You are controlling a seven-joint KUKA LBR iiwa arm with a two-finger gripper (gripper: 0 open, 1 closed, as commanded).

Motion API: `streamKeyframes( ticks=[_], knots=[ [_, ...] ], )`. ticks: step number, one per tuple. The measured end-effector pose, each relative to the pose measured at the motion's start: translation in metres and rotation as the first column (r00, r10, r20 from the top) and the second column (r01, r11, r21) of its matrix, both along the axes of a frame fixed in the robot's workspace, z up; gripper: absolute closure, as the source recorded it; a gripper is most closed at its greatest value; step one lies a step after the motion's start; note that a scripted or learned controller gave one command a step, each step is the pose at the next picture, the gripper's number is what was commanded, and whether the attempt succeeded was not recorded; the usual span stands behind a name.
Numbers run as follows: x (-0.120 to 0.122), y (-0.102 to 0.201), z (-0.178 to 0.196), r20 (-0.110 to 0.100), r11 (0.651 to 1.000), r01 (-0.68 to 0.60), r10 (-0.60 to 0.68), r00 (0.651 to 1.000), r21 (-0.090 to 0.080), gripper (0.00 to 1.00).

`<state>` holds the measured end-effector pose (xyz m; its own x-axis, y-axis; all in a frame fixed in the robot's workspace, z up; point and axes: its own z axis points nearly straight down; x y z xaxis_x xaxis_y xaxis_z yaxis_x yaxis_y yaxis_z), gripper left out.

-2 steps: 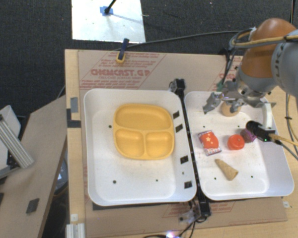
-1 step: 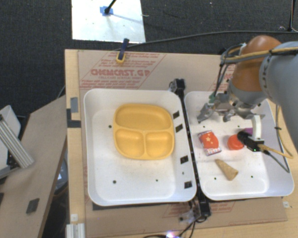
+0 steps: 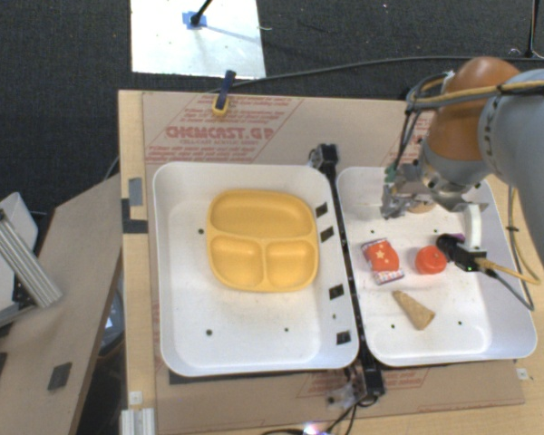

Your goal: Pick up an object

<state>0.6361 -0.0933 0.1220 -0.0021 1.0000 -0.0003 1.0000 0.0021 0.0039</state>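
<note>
Tabletop point(image 3: 131, 143) carries two white bins side by side on a printed cardboard sheet point(image 3: 245, 125). Left bin point(image 3: 186, 329), centre-left of frame: we note one yellow divided plate point(image 3: 258, 241) lying flat in its upper middle.

Right bin point(image 3: 494, 329), centre-right of frame, holds the loose things to pick from. A red packet point(image 3: 381, 257) lies near the bin's middle, with an orange round piece point(image 3: 430, 260) just to its right, the two apart. A tan wedge point(image 3: 414, 309) lies below them, toward the lower edge.

Arm point(image 3: 490, 116) enters from the upper right of frame. The end effector point(image 3: 394, 205) is low over the upper left part of the right bin, above the red packet and apart from it. Wide or narrow, we cannot tell from this angle, and we see nothing held in it
</note>
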Motion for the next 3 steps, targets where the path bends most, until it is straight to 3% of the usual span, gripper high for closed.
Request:
streamKeyframes(
  ticks=[3],
  knots=[
    [-0.009,-0.015,0.163,0.004,1.0,-0.002,0.002,1.0,-0.001,1.0]
  ],
)
